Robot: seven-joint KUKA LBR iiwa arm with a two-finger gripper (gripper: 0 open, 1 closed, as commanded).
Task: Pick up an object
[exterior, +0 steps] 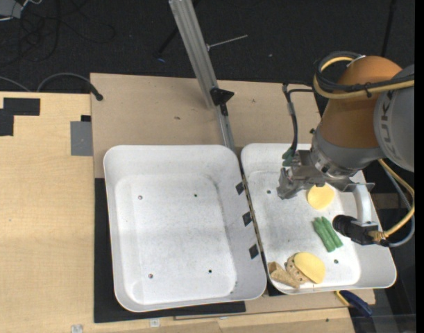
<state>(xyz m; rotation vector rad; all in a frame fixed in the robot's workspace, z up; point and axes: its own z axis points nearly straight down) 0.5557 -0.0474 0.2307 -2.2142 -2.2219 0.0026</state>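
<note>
My gripper [289,185] hangs over the upper middle of the right bin [267,217], just left of a round yellow piece [320,198]. Its dark fingers point down toward the bin floor, and nothing shows between them. A green stick-shaped object [328,234] lies below the yellow piece. At the bin's front edge sits a yellow and tan object [306,267] with a brown crumbly piece [284,275] beside it. The arm's orange band and grey wrist cover the bin's far right corner.
The left bin [128,186] stands beside the right one, with black clips [246,218] along the shared rim. A metal rail [198,54] slants up from the bins' back edge. A black cable end [350,227] hangs over the right bin's right side.
</note>
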